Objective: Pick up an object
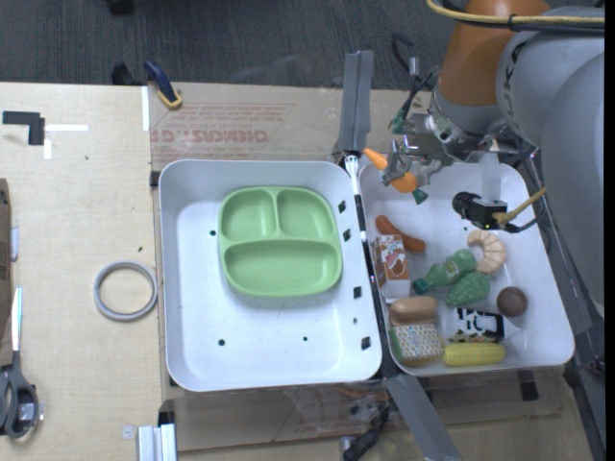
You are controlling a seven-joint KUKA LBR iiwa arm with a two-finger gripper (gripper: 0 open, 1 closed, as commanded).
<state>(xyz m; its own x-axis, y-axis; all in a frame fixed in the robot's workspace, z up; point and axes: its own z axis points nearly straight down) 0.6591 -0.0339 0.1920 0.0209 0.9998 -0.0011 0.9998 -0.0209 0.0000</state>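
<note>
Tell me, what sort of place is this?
Probably a robotics lab bench: a grey robot arm reaches over two white bins, one full of toy food such as plastic corn, and scissors lie nearby.

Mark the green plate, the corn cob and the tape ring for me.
green plate point(281, 267): camera view, floor of its large front compartment.
corn cob point(473, 354): camera view, middle of the yellow cob, front of the right bin.
tape ring point(126, 289): camera view, its bottom rim, on the bench at left.
</note>
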